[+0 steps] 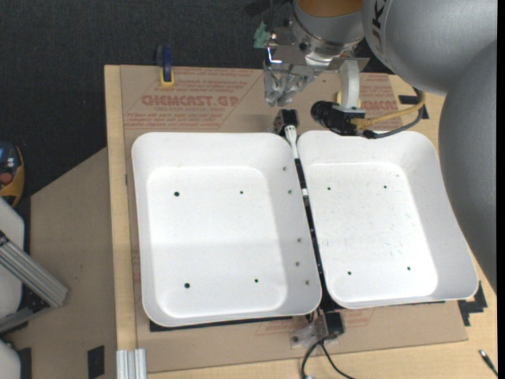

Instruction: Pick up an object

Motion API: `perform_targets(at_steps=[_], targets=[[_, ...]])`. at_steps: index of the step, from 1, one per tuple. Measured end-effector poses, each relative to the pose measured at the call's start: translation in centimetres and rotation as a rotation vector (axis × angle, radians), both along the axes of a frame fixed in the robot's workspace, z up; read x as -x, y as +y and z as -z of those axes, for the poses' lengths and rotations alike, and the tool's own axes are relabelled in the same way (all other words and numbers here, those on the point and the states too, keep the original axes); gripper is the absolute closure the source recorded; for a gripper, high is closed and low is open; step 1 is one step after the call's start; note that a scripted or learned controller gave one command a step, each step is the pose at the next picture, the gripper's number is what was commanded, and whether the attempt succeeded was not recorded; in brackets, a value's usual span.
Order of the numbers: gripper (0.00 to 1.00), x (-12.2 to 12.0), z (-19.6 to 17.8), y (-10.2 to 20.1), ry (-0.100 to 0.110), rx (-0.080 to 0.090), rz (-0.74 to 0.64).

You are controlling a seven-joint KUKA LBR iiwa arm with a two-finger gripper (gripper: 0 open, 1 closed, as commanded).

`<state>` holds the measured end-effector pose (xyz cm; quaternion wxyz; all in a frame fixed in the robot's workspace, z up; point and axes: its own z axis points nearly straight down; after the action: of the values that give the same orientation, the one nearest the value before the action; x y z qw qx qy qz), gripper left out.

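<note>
The grey arm (442, 30) reaches in from the right. Both white bins, left bin (150, 212) and right bin (442, 212), hold no visible object. The gripper (282, 93) hangs beyond the bins' far rims, carrying nothing visible; whether its jaws are open cannot be judged.

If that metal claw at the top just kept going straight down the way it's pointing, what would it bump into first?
Probably the brown board behind the bins, near the black clip at the top of the seam between them. The gripper points down just beyond the bin rims, though depth is hard to judge from this slanted view.
</note>
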<state>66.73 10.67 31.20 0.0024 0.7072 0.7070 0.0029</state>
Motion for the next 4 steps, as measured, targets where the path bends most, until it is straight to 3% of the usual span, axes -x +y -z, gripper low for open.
perform_targets(at_steps=[1,2,3,4], targets=[[1.0,0.5,5.0,7.5,0.015,-0.001,-0.007],[1.0,0.4,-0.2,4.7,0.0,0.0,0.002],[1.0,0.4,9.4,10.6,0.019,0.001,-0.005],[1.0,0.0,0.4,9.1,-0.003,-0.002,0.0]])
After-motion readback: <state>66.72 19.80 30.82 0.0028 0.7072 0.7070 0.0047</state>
